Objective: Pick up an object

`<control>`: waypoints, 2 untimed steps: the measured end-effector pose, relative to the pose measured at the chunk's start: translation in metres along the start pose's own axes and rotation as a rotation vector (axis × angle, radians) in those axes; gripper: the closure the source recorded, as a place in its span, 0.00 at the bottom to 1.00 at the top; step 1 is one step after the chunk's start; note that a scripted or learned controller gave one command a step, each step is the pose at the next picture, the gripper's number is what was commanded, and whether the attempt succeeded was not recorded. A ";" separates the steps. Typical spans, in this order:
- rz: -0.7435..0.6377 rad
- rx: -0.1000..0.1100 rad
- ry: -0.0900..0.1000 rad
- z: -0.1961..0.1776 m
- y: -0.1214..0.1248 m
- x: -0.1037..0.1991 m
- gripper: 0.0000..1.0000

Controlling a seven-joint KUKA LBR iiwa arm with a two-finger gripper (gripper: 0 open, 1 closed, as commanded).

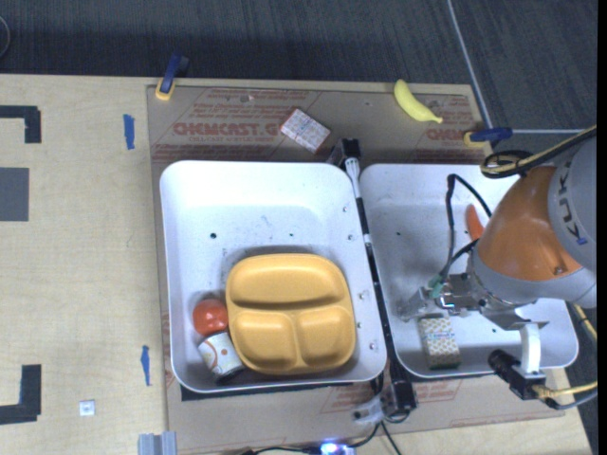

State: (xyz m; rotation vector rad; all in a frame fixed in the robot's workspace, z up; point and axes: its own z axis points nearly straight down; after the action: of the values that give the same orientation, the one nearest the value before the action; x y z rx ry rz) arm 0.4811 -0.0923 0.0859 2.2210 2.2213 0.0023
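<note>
The arm's gripper [429, 301] hangs low in the right bin [408, 197], just above a small speckled block [439, 339] near the front wall. I cannot tell how its jaws stand.

Left bin [180, 254]: divided tray [289, 311] at front, ball [210, 316] and small cylinder [220, 354] touching its left side. Right bin [398, 197]: block [439, 339] at front, arm [531, 245] over it. Banana [415, 102] and card [304, 130] on bench behind bins.
</note>
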 end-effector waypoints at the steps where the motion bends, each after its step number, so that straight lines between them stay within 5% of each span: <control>1: 0.001 -0.001 0.000 0.000 -0.001 0.000 0.00; 2: 0.000 -0.002 0.000 0.000 -0.001 -0.003 0.00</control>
State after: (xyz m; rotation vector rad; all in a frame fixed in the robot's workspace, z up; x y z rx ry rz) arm 0.4804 -0.0948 0.0859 2.2199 2.2208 0.0047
